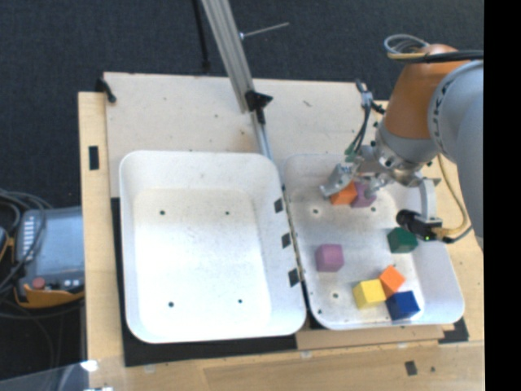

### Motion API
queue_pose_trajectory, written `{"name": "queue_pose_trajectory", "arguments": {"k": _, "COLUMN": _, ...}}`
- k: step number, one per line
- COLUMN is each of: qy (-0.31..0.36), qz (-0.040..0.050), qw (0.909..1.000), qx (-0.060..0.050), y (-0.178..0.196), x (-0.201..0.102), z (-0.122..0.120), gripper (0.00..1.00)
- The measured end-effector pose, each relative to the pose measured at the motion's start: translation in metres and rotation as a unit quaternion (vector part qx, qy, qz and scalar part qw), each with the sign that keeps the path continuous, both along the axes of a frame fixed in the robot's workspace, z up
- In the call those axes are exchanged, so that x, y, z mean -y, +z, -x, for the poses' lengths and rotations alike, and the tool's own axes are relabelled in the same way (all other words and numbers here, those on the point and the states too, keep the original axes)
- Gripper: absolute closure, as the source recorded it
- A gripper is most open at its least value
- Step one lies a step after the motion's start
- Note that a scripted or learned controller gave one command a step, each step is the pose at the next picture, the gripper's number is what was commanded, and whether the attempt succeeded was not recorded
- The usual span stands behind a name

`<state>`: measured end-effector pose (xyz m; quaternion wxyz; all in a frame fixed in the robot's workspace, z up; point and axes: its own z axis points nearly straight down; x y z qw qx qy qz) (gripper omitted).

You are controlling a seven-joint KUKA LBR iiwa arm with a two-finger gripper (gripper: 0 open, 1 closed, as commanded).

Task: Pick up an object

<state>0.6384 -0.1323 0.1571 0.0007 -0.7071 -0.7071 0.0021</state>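
Bins, two of them, white and shallow, sit side by side on a pale wooden surface (179, 112), seen from above at a slant. The left bin (203, 251) is the larger in view; the right bin (342, 226) touches it along a shared edge with small dark clips.

A grey arm (423, 96) with an orange band reaches in from the right, and its claw (350, 187) hangs over the upper part of the right bin. A small orange block (344, 195) sits right at the claw's tip, with a mauve piece (362, 199) just beside it on the right. Whether the claw is clenched on the block or released cannot be told from this angle (the metal parts hide the contact).

Lower in the same bin lie the other things. A purple cube (329, 257) sits alone near the bin's middle. A green block (401, 240) lies toward the right wall. Near the bottom right corner, a yellow cube (369, 292), an orange cube (392, 278) and a blue cube (403, 305) cluster together, touching or nearly so.

A slim metal rail (230, 47) slants down from the top of the view toward the bins' shared edge.
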Motion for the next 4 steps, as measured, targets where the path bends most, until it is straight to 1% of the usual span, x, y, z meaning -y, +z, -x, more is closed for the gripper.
{"name": "queue_pose_trajectory", "arguments": {"k": 1, "qy": 0.000, "qz": -0.0001, "qw": 1.0000, "qx": 0.002, "y": -0.040, "x": -0.004, "z": 0.000, "gripper": 0.00}}
{"name": "queue_pose_trajectory", "arguments": {"k": 2, "qy": -0.001, "qz": 0.0004, "qw": 1.0000, "qx": 0.001, "y": -0.060, "x": -0.002, "z": 0.000, "gripper": 0.00}}
{"name": "queue_pose_trajectory", "arguments": {"k": 3, "qy": -0.001, "qz": -0.0003, "qw": 1.0000, "qx": 0.003, "y": -0.048, "x": -0.002, "z": -0.001, "gripper": 1.00}}
{"name": "queue_pose_trajectory", "arguments": {"k": 4, "qy": 0.000, "qz": -0.0007, "qw": 1.0000, "qx": 0.006, "y": 0.013, "x": -0.005, "z": 0.004, "gripper": 1.00}}
